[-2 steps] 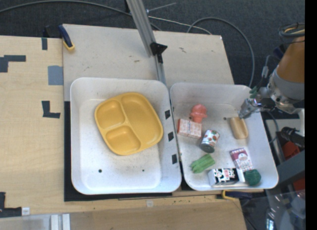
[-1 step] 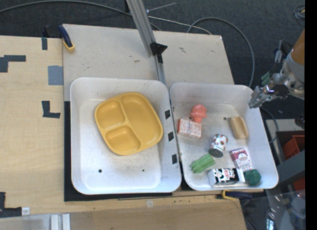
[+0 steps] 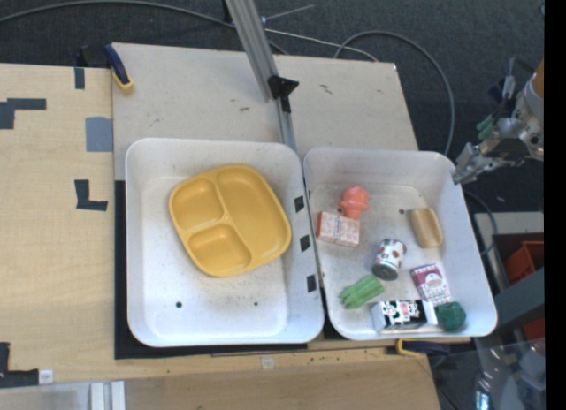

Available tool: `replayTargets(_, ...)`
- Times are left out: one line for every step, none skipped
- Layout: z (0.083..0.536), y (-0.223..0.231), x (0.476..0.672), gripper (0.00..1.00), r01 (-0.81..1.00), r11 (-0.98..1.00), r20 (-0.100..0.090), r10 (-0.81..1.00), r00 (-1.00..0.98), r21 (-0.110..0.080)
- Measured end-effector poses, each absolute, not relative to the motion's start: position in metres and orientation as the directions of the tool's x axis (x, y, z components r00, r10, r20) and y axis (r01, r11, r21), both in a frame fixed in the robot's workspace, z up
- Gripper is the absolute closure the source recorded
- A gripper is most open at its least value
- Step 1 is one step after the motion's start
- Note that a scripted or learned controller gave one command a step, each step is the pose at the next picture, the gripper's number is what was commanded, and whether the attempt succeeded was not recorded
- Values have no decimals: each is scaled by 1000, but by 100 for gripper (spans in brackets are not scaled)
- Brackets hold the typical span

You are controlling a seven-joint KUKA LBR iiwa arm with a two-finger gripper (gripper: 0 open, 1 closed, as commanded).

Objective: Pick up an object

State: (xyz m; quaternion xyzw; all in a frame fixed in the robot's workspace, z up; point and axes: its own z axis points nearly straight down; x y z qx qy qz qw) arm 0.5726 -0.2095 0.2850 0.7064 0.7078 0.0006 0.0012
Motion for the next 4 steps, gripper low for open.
replayTargets(288, -158, 581, 100, 1000, 6, 1, 1000, -6, 0)
replayTargets(281, -107, 599, 100, 1000, 7, 1, 1000, -7, -1)
replayTargets(261, -52, 603, 100, 1000, 7, 1, 1000, -7, -2)
replayTargets(257, -5, 601, 100, 1000, 6, 1, 1000, -6, -2)
